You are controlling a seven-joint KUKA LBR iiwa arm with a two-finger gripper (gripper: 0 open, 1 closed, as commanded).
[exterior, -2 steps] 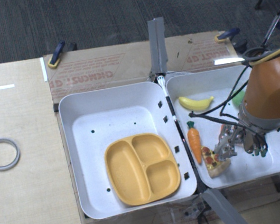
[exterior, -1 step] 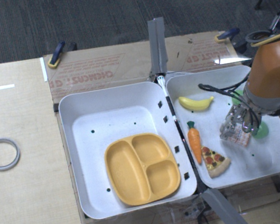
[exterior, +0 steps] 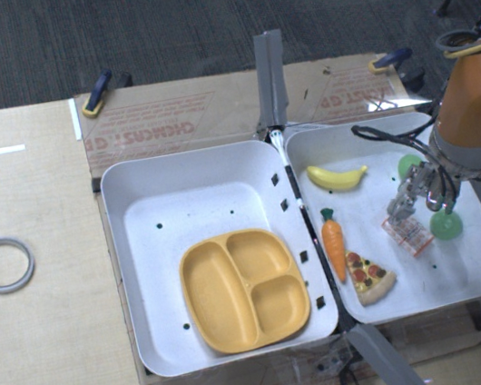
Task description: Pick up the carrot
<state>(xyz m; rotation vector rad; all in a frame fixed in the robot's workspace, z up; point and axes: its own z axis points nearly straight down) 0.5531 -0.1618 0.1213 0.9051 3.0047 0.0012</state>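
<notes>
The carrot (exterior: 334, 245), orange with a green top, lies lengthwise along the left wall of the right bin (exterior: 471, 271), top pointing away from the camera. My gripper (exterior: 406, 206) hangs low over the right half of that bin, well to the right of the carrot and not touching it. It is just above a small clear packet with red print (exterior: 409, 235). The arm's orange band (exterior: 479, 103) rises behind it at the right.
A banana (exterior: 338, 177) lies at the back of the right bin and a pizza slice (exterior: 369, 276) just in front of the carrot. Green pieces (exterior: 446, 225) sit by the gripper. The left bin (exterior: 137, 205) holds a yellow divided plate (exterior: 244, 289). A tape roll (exterior: 2, 265) lies far left.
</notes>
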